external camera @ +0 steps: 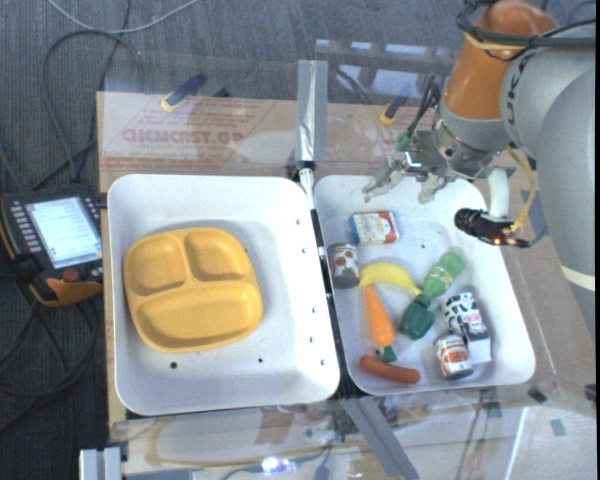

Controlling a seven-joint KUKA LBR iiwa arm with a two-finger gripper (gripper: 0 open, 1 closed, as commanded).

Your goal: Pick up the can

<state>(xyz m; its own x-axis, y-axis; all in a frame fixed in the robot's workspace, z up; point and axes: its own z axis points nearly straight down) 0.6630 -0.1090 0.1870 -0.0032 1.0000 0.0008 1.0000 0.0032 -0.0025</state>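
Two small cans lie in the right bin (520, 353). One can (343, 265), with a red and white label, rests against the bin's left wall. The other can (453, 356) stands near the front right corner, beside a black-and-white carton (467, 315). My gripper (408, 180) hovers over the far edge of the right bin, above and behind a small blue and red box (373, 228). Its fingers are spread open with nothing between them. It is well apart from both cans.
In the right bin also lie a banana (390, 275), a green bottle (432, 293), a carrot (379, 316) and a sausage (389, 370). The left bin (130, 388) holds a yellow divided plate (192, 288). A teach pendant (52, 233) sits off the bench at left.
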